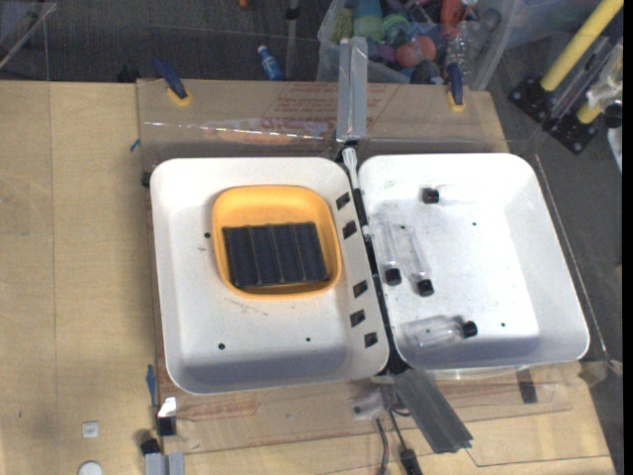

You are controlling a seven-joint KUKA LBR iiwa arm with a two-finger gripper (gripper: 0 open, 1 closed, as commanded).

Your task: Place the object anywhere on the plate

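Where the object is lying: the dark ridged rectangular block (276,253) is resting flat on the orange plate (272,198), filling most of its middle, with its ridges running front to back.
Plate: it is sitting inside the left bin (183,265), toward the back, with white floor showing all around it.
Right bin (524,255): it is holding clear tubes with black caps; two tubes (406,250) are lying side by side near the divider, and another tube (435,332) is lying near the front wall.
Loose cap (429,196): a small black piece is sitting alone near the back of the right bin, well apart from the tubes.
Divider (354,255): a strip with black tabs is running between the two bins where their rims are meeting.
Counter (69,265): the wooden surface is carrying both bins, with blue clamps (176,89) gripping its far edge.
Background: a clear box of colourful toys (415,18) is standing behind the counter.
Gripper: whether it is apart or together, I cannot tell.
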